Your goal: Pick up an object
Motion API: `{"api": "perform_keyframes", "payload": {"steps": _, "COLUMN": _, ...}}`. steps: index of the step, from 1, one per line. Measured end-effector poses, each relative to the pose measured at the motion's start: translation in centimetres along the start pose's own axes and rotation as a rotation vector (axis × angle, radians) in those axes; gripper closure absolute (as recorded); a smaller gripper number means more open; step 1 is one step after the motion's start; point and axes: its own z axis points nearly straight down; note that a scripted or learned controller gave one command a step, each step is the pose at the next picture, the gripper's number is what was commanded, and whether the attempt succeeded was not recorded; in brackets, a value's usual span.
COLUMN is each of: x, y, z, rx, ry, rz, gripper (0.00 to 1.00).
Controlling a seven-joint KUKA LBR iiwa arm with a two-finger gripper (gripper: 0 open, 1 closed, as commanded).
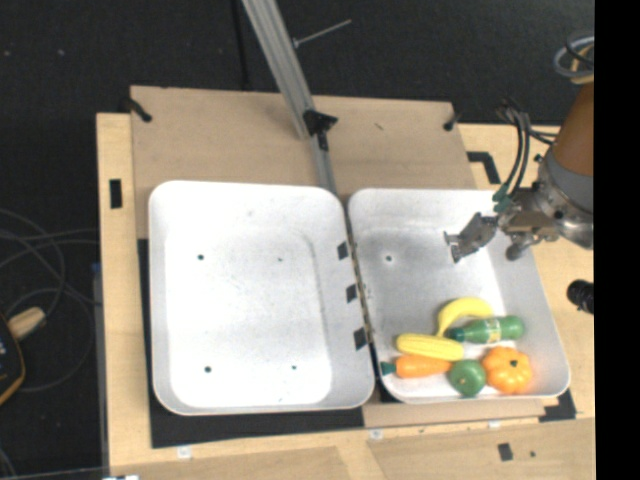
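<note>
Toy foods lie in the near right corner of the right bin (400, 228): a yellow banana (462, 313), a green bottle (490, 330), a yellow corn cob (430, 347), an orange carrot (420, 366), a green pepper (466, 376) and an orange pumpkin (508, 368). My gripper (488, 245) hangs over the bin's far right part, well behind the pile. It is open and nothing is between its fingers.
The left bin (250, 298) lies beside the right one, joined at a hinged middle edge (355, 293). A grey metal post (285, 58) slants up from behind the bins. Cables lie on the floor at the far left.
</note>
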Motion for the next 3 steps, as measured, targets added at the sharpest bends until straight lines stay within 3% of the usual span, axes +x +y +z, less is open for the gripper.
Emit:
{"api": "perform_keyframes", "payload": {"steps": 1, "x": -7.2, "y": 1.1, "z": 11.3, "rx": 0.010, "ry": 0.001, "rz": 0.005, "gripper": 0.00}}
{"api": "perform_keyframes", "payload": {"steps": 2, "x": -8.8, "y": 7.6, "z": 14.4, "rx": 0.003, "ry": 0.000, "rz": -0.001, "gripper": 0.00}}
{"api": "perform_keyframes", "payload": {"steps": 3, "x": -3.1, "y": 8.3, "z": 19.4, "rx": 0.003, "ry": 0.001, "rz": -0.003, "gripper": 0.00}}
